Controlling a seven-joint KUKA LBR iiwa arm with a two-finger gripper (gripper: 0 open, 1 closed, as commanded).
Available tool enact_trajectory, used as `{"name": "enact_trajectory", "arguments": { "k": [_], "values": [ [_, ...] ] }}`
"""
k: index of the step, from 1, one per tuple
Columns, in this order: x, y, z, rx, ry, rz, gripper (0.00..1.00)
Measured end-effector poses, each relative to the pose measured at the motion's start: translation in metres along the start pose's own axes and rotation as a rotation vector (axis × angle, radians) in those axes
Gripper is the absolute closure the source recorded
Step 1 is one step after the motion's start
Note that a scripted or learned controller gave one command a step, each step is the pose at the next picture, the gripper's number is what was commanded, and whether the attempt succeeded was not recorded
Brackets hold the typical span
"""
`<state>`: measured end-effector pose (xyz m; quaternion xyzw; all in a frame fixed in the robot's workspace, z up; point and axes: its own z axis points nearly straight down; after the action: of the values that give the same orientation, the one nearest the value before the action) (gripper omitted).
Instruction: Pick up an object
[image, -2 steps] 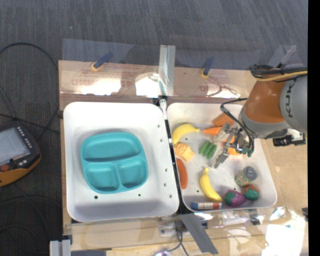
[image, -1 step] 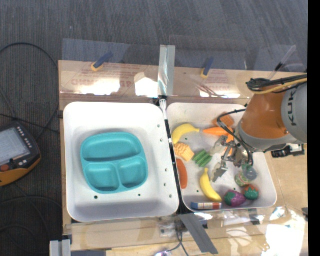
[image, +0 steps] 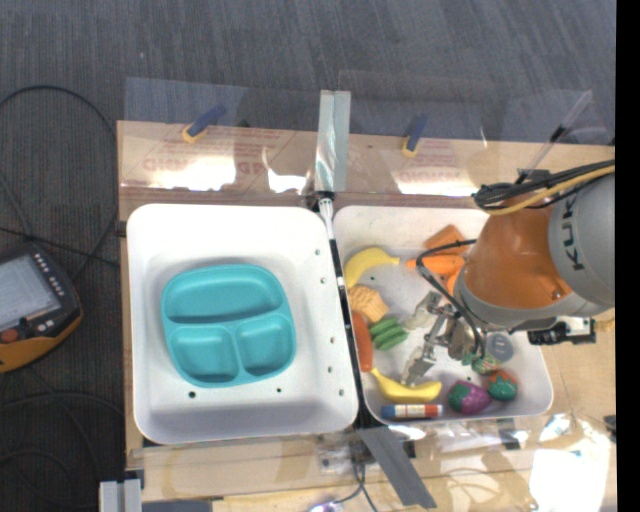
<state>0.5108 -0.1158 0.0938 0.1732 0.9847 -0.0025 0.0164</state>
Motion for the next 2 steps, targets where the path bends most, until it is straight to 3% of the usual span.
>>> {"name": "enact_trajectory", "arguments": {
  "k": [1,2],
  "values": [
    [-0.057,0.038,0.004,-0.001,0.017,-0.024,0.00],
    [-0.115,0.056,0.007,-0.002,0.017,0.042,0.00]
  ]
}}
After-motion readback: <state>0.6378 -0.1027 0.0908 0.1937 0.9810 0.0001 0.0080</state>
